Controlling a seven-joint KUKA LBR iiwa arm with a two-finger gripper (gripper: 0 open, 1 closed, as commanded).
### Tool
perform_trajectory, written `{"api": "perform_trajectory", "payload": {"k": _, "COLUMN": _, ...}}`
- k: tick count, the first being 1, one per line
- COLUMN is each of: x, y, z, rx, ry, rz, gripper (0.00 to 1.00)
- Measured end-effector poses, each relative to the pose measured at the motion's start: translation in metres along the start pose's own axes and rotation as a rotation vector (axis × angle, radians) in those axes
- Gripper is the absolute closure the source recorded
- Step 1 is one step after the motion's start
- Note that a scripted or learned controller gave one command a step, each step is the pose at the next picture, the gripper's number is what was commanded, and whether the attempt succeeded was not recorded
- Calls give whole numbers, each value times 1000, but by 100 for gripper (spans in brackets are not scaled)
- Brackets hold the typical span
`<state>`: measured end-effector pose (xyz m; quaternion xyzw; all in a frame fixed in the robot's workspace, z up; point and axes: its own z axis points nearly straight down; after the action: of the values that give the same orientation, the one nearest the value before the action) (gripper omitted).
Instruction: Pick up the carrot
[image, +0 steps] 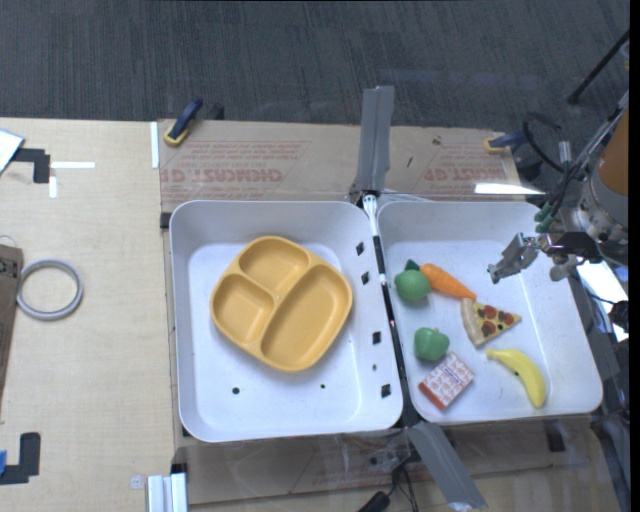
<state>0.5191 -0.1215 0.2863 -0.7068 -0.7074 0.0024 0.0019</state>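
Observation:
The carrot (447, 282), orange with a green top, lies in the right bin (452, 227) near its upper left, its leafy end close to a round green vegetable (411, 286). My gripper (507, 262) hangs over the right part of that bin, to the right of the carrot and apart from it. Its fingers (500, 267) point down and to the left with nothing between them, and they look spread.
In the right bin also lie a pizza slice (488, 322), a banana (523, 373), a green pepper (431, 344) and a red-and-white box (446, 380). The left bin (200, 400) holds a yellow divided plate (281, 302). A tape roll (46, 289) lies on the bench at left.

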Motion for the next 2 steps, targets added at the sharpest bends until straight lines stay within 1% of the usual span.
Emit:
{"api": "perform_trajectory", "payload": {"k": 1, "x": 28, "y": 20, "z": 158, "rx": -1, "ry": 2, "rz": -483, "gripper": 0}}
{"api": "perform_trajectory", "payload": {"k": 2, "x": -1, "y": 74, "z": 197, "rx": -4, "ry": 0, "rz": -664, "gripper": 0}}
